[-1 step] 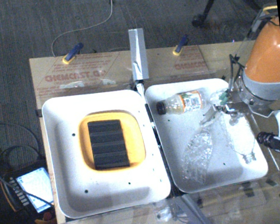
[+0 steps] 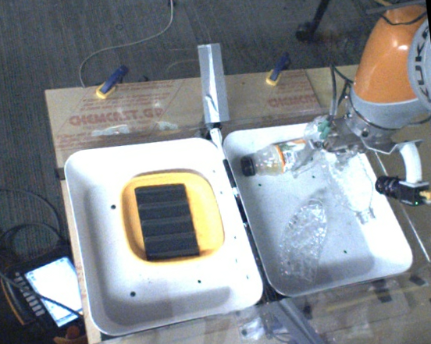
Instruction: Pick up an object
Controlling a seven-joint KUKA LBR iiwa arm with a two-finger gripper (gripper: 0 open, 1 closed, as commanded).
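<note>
While gripper [image 2: 328, 133] hovers, bottle [image 2: 274, 158] lies nr clear bottles [image 2: 327, 211].

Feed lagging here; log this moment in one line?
gripper over right bin far edge | beside bottle | nothing seen held | yellow tray in left bin

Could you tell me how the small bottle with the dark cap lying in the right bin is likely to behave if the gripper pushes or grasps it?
The bottle lies on its side on the right bin floor, so a nudge across its length would probably set it rolling. Its smooth, clear rounded body looks slippery for two fingers. It seems only partly full, so likely light, and its contents may shift when lifted.
</note>
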